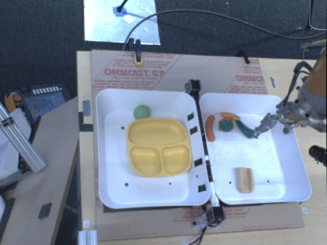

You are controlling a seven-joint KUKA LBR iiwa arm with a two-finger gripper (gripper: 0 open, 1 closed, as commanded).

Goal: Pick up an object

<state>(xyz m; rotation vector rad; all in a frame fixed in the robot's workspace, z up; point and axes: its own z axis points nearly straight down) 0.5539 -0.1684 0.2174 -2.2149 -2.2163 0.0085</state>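
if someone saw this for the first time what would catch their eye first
Likely the big yellow three-compartment plastic tray in the left white bin, with a small green ball just behind it. In the right white bin, the grey arm's two-finger gripper hovers beside a cluster of toy food, including an orange hot-dog-shaped piece.

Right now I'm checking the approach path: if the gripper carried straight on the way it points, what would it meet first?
Probably the green toy: the gripper points left, its tip beside that toy's end. The orange sausage lies further along. Height above the bin is unclear.
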